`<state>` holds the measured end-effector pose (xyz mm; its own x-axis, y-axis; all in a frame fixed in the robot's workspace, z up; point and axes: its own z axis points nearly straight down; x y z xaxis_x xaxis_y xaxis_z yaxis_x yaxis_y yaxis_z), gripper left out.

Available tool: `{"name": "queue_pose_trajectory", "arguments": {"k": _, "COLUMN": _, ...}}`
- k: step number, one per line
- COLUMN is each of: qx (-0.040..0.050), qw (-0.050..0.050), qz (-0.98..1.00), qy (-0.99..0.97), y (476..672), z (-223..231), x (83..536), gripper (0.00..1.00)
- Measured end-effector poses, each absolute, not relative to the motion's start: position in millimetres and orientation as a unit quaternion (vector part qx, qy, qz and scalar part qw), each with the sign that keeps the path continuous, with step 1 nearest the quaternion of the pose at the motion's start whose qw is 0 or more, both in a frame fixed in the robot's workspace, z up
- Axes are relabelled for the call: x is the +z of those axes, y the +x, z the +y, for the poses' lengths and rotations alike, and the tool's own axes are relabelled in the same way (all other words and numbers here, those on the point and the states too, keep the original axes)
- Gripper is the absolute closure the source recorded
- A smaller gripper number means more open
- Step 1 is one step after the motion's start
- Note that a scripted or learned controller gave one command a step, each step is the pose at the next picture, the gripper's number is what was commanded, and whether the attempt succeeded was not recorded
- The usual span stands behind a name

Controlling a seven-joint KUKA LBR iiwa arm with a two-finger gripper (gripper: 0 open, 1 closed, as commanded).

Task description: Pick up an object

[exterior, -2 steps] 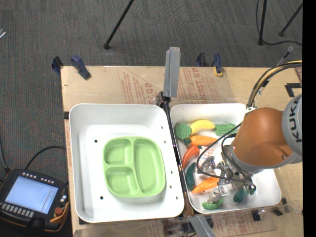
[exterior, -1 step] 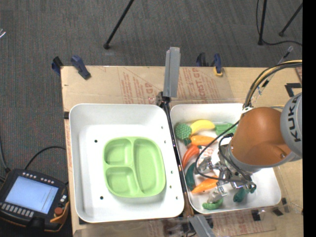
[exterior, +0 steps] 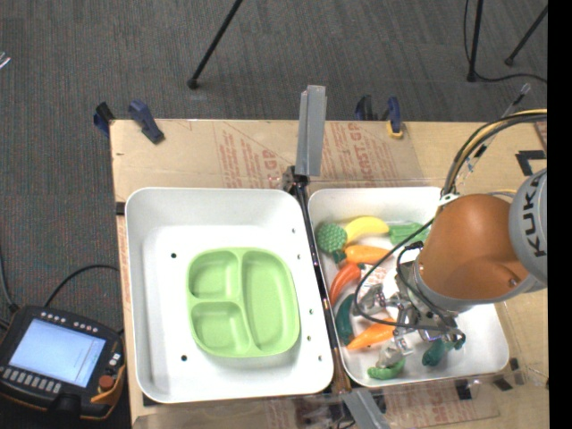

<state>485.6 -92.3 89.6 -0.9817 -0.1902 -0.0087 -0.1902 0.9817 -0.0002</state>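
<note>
Orange-banded arm's gripper (exterior: 413, 322) hangs low in right bin (exterior: 496, 351) over toy vegetables (exterior: 368, 336); finger state maybe hidden, can't tell.

Glossy green plastic tray (exterior: 243, 302), smooth white bins (exterior: 143, 239), matt cardboard bench (exterior: 214, 155)

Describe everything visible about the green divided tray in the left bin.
The green tray is pale lime, plastic-looking, with rounded corners and three compartments: two smaller ones on the camera's left, one long one on the right. It lies flat, right side up, near the middle of the left white bin, turned slightly askew to the bin's walls. Its compartments hold nothing. The gripper is away, over the right bin.
</note>
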Motion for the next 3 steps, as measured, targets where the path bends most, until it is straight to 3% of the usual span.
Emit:
{"name": "queue_pose_trajectory", "arguments": {"k": 1, "qx": -0.0002, "qw": 0.005, "qz": 0.998, "qy": -0.069, "y": 484.3, "z": -85.4, "x": 89.5, "gripper": 0.0}}
{"name": "queue_pose_trajectory", "arguments": {"k": 2, "qx": 0.0009, "qw": 0.003, "qz": 0.998, "qy": -0.071, "y": 483.6, "z": -83.9, "x": 97.9, "gripper": 1.0}}
{"name": "queue_pose_trajectory", "arguments": {"k": 3, "qx": 0.001, "qw": 0.003, "qz": 0.997, "qy": -0.071, "y": 483.6, "z": -83.8, "x": 97.7, "gripper": 0.0}}
